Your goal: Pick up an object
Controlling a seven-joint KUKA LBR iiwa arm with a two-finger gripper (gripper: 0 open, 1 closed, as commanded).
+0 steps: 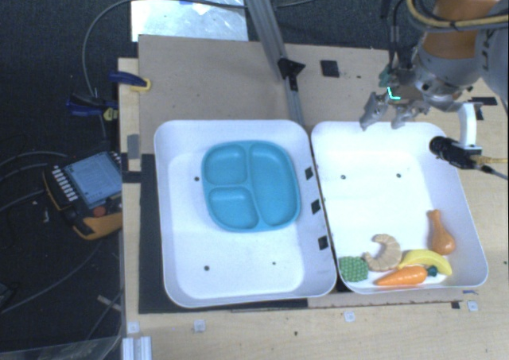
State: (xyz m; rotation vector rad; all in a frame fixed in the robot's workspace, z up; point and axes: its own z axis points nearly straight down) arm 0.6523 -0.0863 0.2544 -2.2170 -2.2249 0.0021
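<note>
Several toy foods lie in the near right corner of the right bin (374, 160): a green leafy piece (354, 269), a tan croissant (386, 250), an orange carrot (402, 276), a yellow banana (428, 260) and an orange-brown drumstick (439, 232). My gripper (384, 117) hangs over the far edge of the right bin, well away from the foods. Its two fingers stand apart with nothing between them.
A blue divided plate (250, 185) sits in the left bin (179, 215). A black camera unit (449, 150) sticks in at the right bin's right rim. A metal pole (266, 17) slants across the back, and tools and cables lie off the bench at left.
</note>
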